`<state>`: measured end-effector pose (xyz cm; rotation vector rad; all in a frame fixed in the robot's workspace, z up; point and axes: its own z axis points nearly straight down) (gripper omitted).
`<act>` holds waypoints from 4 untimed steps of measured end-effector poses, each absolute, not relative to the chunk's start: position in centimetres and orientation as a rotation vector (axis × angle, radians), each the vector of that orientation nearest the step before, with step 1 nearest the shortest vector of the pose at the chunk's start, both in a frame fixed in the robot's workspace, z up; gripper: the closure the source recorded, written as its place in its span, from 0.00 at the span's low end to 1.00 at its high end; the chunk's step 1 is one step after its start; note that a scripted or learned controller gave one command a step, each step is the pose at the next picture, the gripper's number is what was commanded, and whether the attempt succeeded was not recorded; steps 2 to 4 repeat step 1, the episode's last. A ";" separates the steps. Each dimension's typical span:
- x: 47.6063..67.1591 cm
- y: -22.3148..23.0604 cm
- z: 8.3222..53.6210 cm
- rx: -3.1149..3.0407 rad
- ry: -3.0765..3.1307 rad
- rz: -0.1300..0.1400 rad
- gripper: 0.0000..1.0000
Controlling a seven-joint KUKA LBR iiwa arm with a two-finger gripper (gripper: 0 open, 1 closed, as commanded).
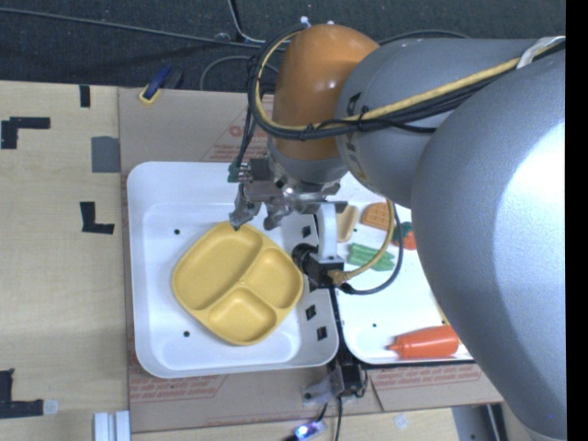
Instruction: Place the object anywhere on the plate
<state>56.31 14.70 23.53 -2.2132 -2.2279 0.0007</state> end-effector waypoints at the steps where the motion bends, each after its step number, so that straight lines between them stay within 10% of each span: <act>1: 56.3 14.4 23.5 -2.217 -2.224 0.003 0.00; 4: 56.3 14.4 23.5 -2.217 -2.224 0.003 0.00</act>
